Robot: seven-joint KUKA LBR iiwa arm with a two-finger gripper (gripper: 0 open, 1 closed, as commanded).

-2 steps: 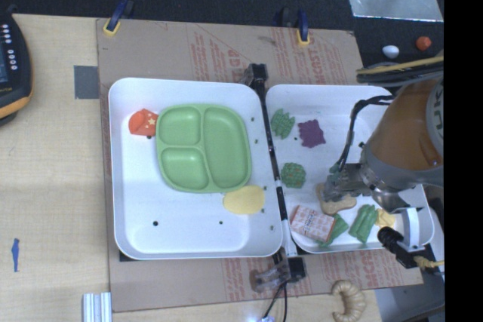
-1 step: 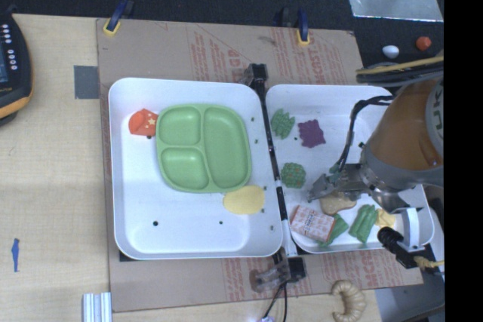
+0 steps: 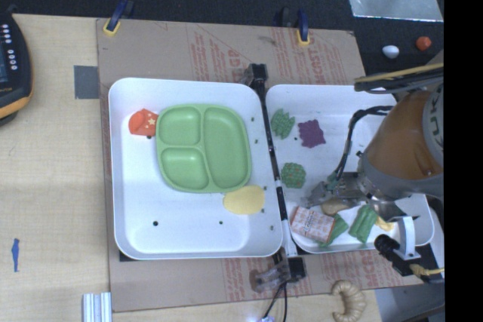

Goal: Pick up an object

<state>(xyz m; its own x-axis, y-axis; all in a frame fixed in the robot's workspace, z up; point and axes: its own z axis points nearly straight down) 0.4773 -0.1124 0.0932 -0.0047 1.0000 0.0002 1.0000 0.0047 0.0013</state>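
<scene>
My gripper (image 3: 337,194) is low over the front part of the right bin (image 3: 332,96), below the arm's orange band (image 3: 400,139). Right beneath it lies a small tan object (image 3: 333,207). Close by are a red-and-white packet (image 3: 309,222), a green wedge (image 3: 337,230) and a green block (image 3: 364,222). Farther back in that bin sit two green leafy pieces (image 3: 282,122) (image 3: 293,175) and a purple piece (image 3: 311,133). The arm hides part of the bin's right side.
The left bin (image 3: 128,185) holds a green divided plate (image 3: 204,147), a red piece (image 3: 142,122) at its back left and a yellow piece (image 3: 244,200) near its front right. A black rail (image 3: 269,154) divides the bins. A tan curled object (image 3: 349,299) lies outside, in front.
</scene>
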